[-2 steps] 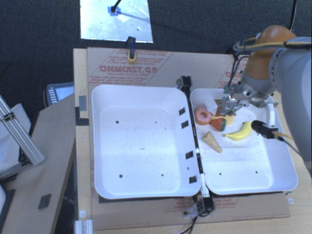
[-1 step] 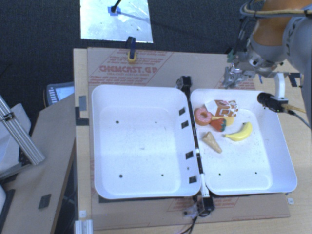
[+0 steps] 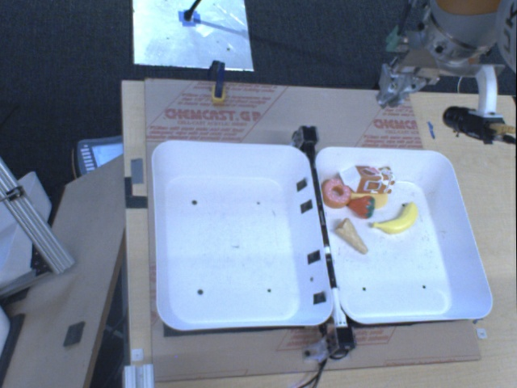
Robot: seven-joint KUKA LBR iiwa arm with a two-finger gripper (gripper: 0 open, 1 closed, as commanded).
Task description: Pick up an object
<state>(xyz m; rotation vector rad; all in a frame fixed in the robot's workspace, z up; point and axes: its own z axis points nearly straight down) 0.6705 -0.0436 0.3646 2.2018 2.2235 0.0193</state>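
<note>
A banana (image 3: pixel 397 219), pink doughnut (image 3: pixel 335 191), cone (image 3: pixel 351 235) and 2 blurred toys lay clustered in the right bin (image 3: pixel 452 297). The arm was cut off at the top edge; its jaws' state could not be told (too blurred). The surface (image 3: pixel 266 107) read "CHEMCAST".

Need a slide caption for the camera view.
Claw above bench behind right bin holding banana, donut and other toy food.
</note>
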